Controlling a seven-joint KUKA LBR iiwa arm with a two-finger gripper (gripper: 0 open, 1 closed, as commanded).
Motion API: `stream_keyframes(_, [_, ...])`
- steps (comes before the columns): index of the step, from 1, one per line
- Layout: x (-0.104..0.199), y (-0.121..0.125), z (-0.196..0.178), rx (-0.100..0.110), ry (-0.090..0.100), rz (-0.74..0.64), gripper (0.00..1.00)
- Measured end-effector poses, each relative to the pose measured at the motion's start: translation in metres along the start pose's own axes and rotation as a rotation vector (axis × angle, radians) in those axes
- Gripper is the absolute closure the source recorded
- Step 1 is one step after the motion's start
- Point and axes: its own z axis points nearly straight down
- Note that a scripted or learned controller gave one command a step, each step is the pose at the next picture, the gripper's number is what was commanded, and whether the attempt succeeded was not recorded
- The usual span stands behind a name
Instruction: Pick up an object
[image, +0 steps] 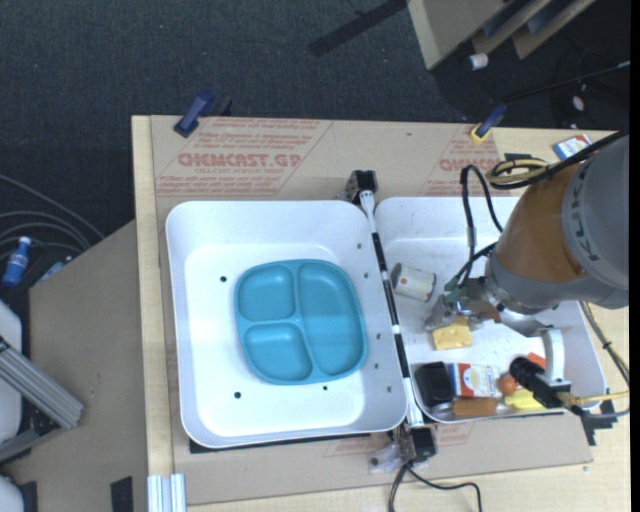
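Observation:
My gripper (450, 308) is low in the right bin (425, 222), near its left wall, reaching in from the right under the grey and orange wrist. A yellow block (452, 337) lies just below it, touching or nearly touching the tip. A small white cylinder with an orange mark (413, 283) lies up and to the left of the gripper. I see nothing held between the fingers.
The left bin (200, 240) holds a blue divided plate (300, 320). Along the right bin's front edge lie a black block (433, 382), a white and red packet (478, 378), a brown stick (474, 407) and a small orange ball (507, 382).

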Motion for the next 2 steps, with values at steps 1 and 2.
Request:
stream_keyframes(1, [0.081,-0.024,-0.091,0.001,0.001,-0.001,1.00])
stream_keyframes(2, [0.102,-0.044,-0.146,0.001,0.000,-0.001,1.00])
